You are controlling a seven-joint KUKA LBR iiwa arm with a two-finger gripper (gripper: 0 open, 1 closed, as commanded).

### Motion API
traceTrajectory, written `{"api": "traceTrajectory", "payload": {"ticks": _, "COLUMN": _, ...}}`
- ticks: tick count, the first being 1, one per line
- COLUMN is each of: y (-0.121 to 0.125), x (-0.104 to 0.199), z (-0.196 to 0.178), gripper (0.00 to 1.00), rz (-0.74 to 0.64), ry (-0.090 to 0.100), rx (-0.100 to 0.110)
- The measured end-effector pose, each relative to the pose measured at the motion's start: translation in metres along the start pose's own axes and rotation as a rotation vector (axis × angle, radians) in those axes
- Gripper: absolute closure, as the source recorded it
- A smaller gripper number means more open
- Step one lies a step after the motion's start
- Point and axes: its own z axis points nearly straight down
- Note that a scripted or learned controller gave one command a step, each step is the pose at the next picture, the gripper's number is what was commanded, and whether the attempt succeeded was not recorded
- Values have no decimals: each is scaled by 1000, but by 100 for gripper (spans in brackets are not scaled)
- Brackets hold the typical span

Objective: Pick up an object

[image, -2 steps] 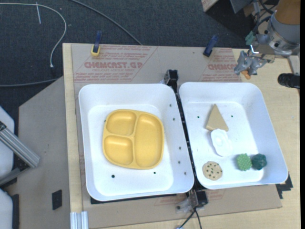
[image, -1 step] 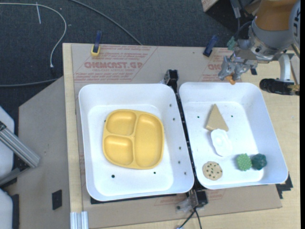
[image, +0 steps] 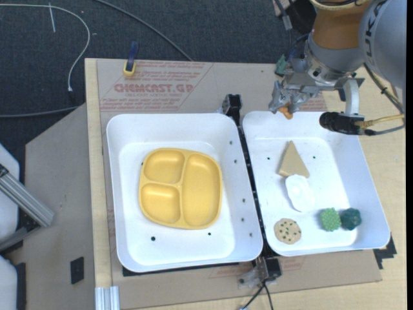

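Left bin [image: 122,173] holds 1 yellow tray [image: 181,187] — right bin [image: 368,192] 5 toy foods; hand [image: 284,106] state unclear.

On the worktop [image: 161,89], the plate [image: 181,188] lies in the left bin [image: 122,173]; the right bin [image: 368,192] at 3 o'clock holds the wedge [image: 293,161], cookie [image: 287,230] and others.

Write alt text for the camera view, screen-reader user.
A grey and orange robot arm hangs its gripper over the far rim of the right white bin, which holds a tan wedge, a white lump, a cookie and green and teal pieces. The left bin holds a yellow divided plate.
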Motion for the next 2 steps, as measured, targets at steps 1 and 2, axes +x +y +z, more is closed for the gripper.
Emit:
{"api": "traceTrajectory", "payload": {"ticks": 1, "y": -7, "x": 50, "z": 15, "gripper": 100, "rz": 1, "ry": 0, "rx": 0}}
{"api": "traceTrajectory", "payload": {"ticks": 2, "y": -11, "x": 95, "z": 24, "gripper": 100, "rz": 2, "ry": -1, "rx": 0}}
